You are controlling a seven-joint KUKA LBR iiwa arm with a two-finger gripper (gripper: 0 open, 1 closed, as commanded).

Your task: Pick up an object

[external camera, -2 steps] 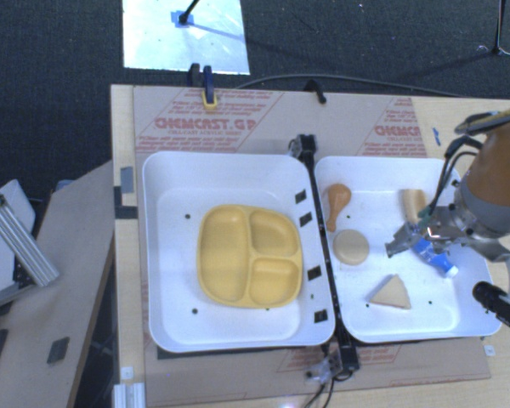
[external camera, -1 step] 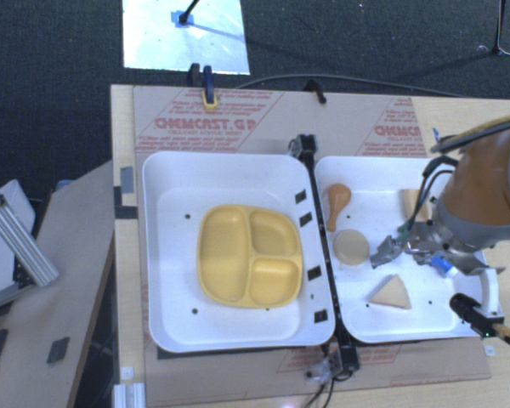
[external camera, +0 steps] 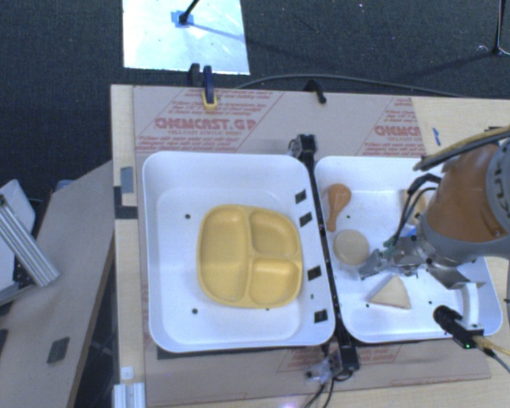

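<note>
The right bin (external camera: pixel 484 308) holds three objects. A tan drumstick-shaped piece (external camera: pixel 336 201) lies near its back left corner. In front of that lies a round beige disc (external camera: pixel 351 246), and a pale tan wedge (external camera: pixel 390 294) rests toward the front. My gripper (external camera: pixel 376 264) reaches in from the right and sits low over the bin floor, between the disc and the wedge and close to both. I see nothing held in it. The arm's orange band (external camera: pixel 463 195) rises behind it.
The left bin (external camera: pixel 174 177) holds a yellow divided plate (external camera: pixel 250 255). A black clipped divider (external camera: pixel 316 228) runs between the bins. An aluminium rail (external camera: pixel 17 236) juts in at the far left, off the bench.
</note>
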